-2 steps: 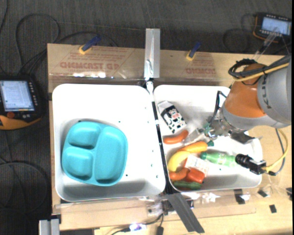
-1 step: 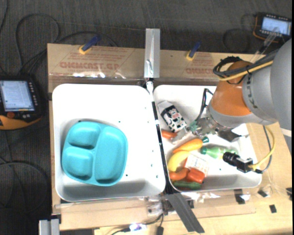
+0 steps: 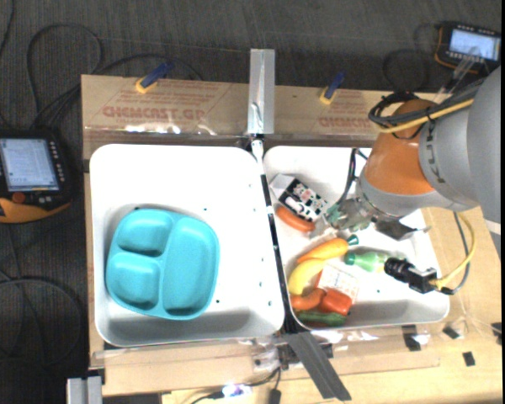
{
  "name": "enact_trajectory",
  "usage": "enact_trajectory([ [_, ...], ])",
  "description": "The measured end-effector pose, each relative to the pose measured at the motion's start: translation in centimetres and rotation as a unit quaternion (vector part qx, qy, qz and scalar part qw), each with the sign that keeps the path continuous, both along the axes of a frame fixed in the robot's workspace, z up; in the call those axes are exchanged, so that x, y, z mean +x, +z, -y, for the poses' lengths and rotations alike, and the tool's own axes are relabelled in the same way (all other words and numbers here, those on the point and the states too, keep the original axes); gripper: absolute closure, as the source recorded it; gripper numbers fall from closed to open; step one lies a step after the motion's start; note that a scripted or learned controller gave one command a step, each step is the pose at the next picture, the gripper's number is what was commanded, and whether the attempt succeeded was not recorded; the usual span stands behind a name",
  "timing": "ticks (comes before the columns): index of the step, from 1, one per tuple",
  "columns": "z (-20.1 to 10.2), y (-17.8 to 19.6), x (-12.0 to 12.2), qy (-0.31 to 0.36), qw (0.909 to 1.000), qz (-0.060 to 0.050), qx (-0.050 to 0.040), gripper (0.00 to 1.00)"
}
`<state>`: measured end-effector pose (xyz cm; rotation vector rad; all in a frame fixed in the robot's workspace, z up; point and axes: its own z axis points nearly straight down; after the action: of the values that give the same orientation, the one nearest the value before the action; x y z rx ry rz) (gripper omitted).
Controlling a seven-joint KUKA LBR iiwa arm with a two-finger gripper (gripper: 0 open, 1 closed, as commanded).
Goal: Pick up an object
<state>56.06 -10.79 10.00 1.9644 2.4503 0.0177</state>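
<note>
My gripper (image 3: 348, 216) hangs low over the middle of the right bin (image 3: 404, 314), the grey arm with its orange band coming in from the right. Just left of it lie a black-and-white packet (image 3: 301, 197) and an orange carrot-like piece (image 3: 292, 219). Below it are a yellow banana (image 3: 314, 266) and a green bottle with a white cap (image 3: 367, 261). Nearer the front wall sit a red and white box (image 3: 333, 296) and a green vegetable (image 3: 318, 317). Nothing shows between the gripper's tips.
The left bin (image 3: 126, 162) holds a turquoise divided plate (image 3: 162, 262). A cardboard sheet (image 3: 177, 108) lies behind both bins. A handheld pendant (image 3: 23, 175) rests on the floor to the left.
</note>
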Motion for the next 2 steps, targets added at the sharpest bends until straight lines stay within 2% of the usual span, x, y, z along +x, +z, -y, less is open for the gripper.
enact_trajectory([
  [1,-7.07,9.48,4.14,-0.028,0.9996,-0.007,-0.0032,1.00],
  [2,-7.03,9.46,4.13,-0.028,0.9996,-0.007,-0.0036,0.00],
])
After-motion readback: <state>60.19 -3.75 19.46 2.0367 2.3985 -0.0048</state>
